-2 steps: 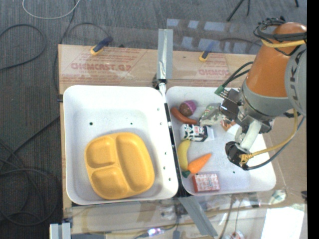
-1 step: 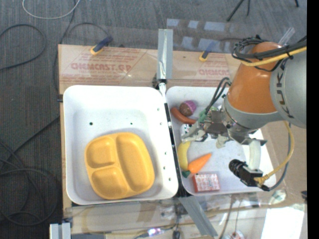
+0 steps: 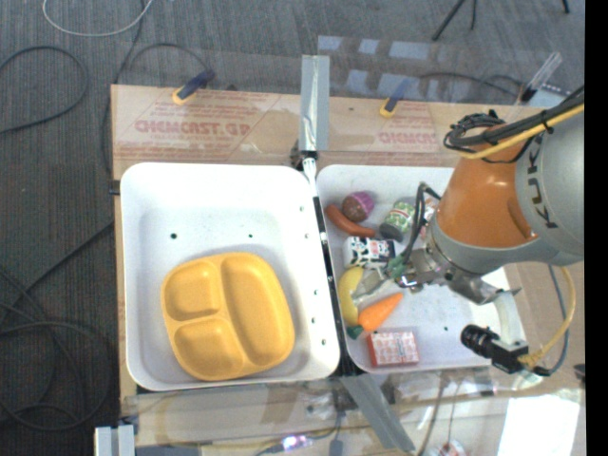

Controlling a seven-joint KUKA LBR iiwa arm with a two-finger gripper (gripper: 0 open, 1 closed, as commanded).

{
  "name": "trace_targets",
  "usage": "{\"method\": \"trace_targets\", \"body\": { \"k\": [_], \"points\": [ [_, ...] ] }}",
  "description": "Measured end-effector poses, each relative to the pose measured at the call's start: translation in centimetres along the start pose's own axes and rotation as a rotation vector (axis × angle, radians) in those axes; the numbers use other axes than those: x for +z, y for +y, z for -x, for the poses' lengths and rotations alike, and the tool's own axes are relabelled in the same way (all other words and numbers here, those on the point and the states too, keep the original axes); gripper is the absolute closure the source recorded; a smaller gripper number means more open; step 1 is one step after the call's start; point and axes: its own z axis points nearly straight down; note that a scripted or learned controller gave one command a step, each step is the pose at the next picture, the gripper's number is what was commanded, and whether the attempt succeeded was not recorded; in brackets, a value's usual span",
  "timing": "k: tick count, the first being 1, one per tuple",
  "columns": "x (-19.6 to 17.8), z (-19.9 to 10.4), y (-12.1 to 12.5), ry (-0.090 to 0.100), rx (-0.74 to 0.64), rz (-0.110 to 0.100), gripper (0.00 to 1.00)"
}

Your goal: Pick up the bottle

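In the right bin (image 3: 494, 335), a small green-labelled container (image 3: 400, 218) that looks like the bottle lies near the back. A black-and-white patterned item (image 3: 369, 249) lies just left of the arm's wrist. My gripper (image 3: 401, 272) hangs low over the bin's middle, in front of the green-labelled container and right of the patterned item. It is close above a yellow fruit (image 3: 350, 287) and an orange carrot (image 3: 381, 309). The arm's grey and orange body covers the bin's right part.
Also in the right bin are a purple-red round vegetable (image 3: 358, 203), a red-orange pepper (image 3: 346, 222) and a pink box (image 3: 392, 347) at the front. The left bin (image 3: 152, 198) holds a yellow divided plate (image 3: 228, 312). A ridge separates the bins.
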Motion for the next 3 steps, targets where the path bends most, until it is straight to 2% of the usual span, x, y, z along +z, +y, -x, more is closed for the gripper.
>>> {"method": "trace_targets", "body": {
  "k": [1, 2, 3],
  "points": [
    [-1.7, -8.1, 1.5, 0.0, -0.233, 0.002, 0.0],
    [0.0, -15.5, 2.8, -0.001, 0.039, -0.001, 0.0],
    [7.7, -19.9, 8.9, 0.001, 0.272, 0.025, 0.0]
  ]
}}
